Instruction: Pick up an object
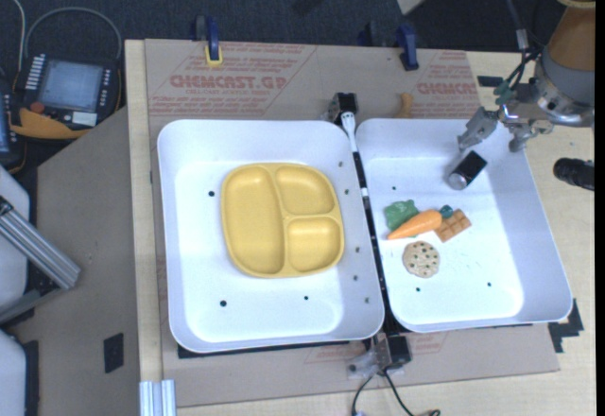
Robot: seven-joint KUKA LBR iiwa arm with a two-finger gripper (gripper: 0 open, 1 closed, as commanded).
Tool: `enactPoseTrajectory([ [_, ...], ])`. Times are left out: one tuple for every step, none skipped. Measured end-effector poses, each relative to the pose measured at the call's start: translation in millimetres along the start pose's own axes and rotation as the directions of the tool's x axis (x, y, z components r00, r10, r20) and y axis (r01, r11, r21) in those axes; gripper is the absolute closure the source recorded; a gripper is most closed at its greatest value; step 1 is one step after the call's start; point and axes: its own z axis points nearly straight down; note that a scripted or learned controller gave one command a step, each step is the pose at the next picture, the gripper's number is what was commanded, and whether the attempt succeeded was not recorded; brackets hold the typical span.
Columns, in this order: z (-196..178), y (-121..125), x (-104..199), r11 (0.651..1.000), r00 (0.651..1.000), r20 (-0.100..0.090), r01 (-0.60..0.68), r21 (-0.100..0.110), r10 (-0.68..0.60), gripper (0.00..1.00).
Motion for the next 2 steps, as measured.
enactPoseTrajectory([
  [49.4, -1.4, 10.0, 1.0, 1.0, -0.002, 0.002, 0.006, -0.002, 0.0],
  [106.2, 5.3, 8.3, 1.0, 1.0, 0.006, 0.001, -0.005, -0.001, 0.0],
])
